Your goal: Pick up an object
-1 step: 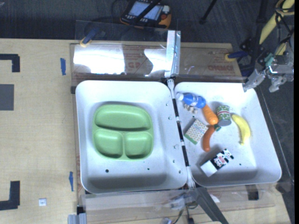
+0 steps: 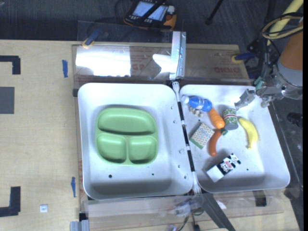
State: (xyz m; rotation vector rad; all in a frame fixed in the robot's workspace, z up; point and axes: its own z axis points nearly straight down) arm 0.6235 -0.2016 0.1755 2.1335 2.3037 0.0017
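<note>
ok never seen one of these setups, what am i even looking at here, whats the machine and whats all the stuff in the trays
This is one picture from a camera fixed above a bench, looking down at a slant. The machine is a robot arm reaching in from the right; its pincer hangs over the top right corner of the right bin and holds nothing.

Two shallow white bins sit side by side. The left bin holds a green divided plate. The right bin holds small things: a banana, two carrots, a blue toy, a small can, a patterned packet and a black and white box.
</note>
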